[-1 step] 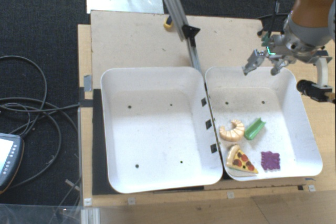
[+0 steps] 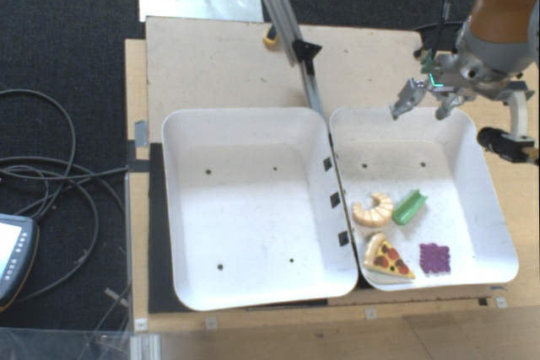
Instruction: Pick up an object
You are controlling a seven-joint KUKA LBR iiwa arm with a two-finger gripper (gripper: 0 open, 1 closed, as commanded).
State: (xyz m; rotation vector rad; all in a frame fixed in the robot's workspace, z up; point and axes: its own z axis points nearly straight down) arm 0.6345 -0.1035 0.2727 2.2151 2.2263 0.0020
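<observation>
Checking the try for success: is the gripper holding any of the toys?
No. The gripper hangs open above the right bin's far rim, nothing between its fingers.

Croissant (image 2: 372, 210), pepper (image 2: 409, 206), pizza (image 2: 387, 256), (perhaps) grapes (image 2: 434, 258) lie in the right bin (image 2: 489, 181).

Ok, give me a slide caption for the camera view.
End effector open above right bin's far edge; croissant, green piece, pizza slice, purple piece inside.

White bins (image 2: 253, 131), green pod (image 2: 409, 206), purple grapes (image 2: 434, 258), tan croissant (image 2: 373, 210)
</observation>
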